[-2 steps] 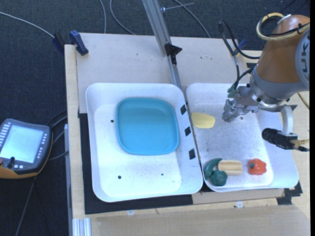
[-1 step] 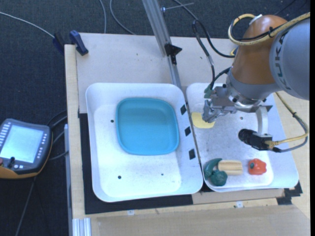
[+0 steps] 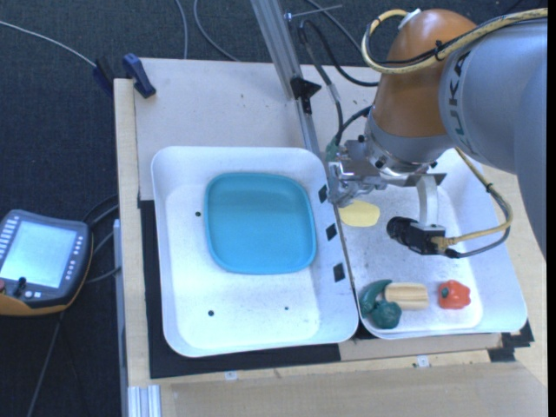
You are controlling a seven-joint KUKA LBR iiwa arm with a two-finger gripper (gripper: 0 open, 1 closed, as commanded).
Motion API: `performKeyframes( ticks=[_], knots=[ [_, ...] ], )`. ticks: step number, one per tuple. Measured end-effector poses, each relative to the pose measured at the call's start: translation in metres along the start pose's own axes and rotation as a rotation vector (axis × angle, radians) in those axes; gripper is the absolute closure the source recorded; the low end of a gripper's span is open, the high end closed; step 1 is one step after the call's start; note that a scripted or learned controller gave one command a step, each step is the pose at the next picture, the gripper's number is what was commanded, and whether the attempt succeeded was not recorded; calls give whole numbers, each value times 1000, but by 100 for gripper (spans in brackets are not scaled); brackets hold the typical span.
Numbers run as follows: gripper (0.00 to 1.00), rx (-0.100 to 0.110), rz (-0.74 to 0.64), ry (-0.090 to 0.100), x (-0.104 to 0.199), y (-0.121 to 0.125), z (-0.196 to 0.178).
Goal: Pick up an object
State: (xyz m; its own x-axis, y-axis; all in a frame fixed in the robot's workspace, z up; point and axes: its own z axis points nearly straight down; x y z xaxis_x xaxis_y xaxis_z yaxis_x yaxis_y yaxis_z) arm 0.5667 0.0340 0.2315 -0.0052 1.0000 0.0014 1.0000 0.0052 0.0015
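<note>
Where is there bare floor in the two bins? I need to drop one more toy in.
The left bin has a bare strip between the blue plate and its near rim. The right bin is crowded: a yellow piece under the gripper, then a green toy, a tan block and a red toy along its near edge.

Two white bins point(image 3: 178, 259) sit on the surface point(image 3: 217, 94). One blue plate point(image 3: 261, 222) lies left of the hand point(image 3: 352, 181). Below the hand lie four items: one yellow piece point(image 3: 360, 215), one green vegetable point(image 3: 380, 304), one tan block point(image 3: 407, 295), one red pepper point(image 3: 453, 294).
</note>
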Motion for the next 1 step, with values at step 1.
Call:
performKeyframes(
  ticks=[1],
  knots=[
    [100, 2, 0, 0, 57, -7, 4]
  ],
)
